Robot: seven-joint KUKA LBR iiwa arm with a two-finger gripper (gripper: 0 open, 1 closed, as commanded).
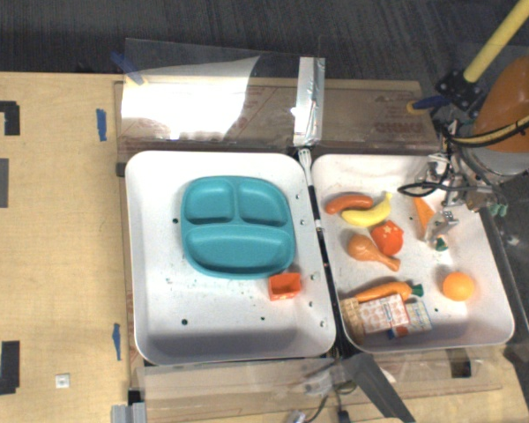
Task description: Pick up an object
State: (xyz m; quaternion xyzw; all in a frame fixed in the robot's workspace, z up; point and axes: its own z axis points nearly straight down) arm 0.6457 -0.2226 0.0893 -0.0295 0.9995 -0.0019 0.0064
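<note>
Orange wedge (422,211) lies just right of the banana (371,213) in the right bin (498,276); my gripper (441,227) hovers beside it, opening unreadable. I'd centre over it before closing.

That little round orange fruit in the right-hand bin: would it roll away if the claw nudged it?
Probably. The orange looks like a smooth ball, so a sideways nudge would likely send it rolling. It sits apart on bare bin floor, with nothing touching to stop it. Its curved surface may also slip between fingers.
</note>
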